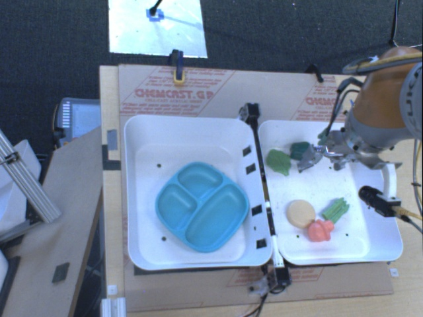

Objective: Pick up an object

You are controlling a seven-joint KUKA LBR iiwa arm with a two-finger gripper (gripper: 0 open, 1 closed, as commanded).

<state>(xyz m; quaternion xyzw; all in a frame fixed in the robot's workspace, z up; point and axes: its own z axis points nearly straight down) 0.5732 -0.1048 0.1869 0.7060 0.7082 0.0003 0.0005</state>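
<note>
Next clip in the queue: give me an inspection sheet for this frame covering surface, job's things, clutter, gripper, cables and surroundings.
Surface: two shallow white bins, left bin and right bin, on a printed board.
Job's things: in the right bin, a light green leafy toy, a dark green toy, a round tan disc, a green ridged piece and a pink lumpy toy.
Clutter: a blue three-compartment plate lies in the left bin.
Gripper: two-finger gripper low over the right bin's far side, beside the dark green toy; finger state unclear.
Cables: black leads along the divider.
Surroundings: dark carpet, a shiny metal sheet beyond the bench.
</note>
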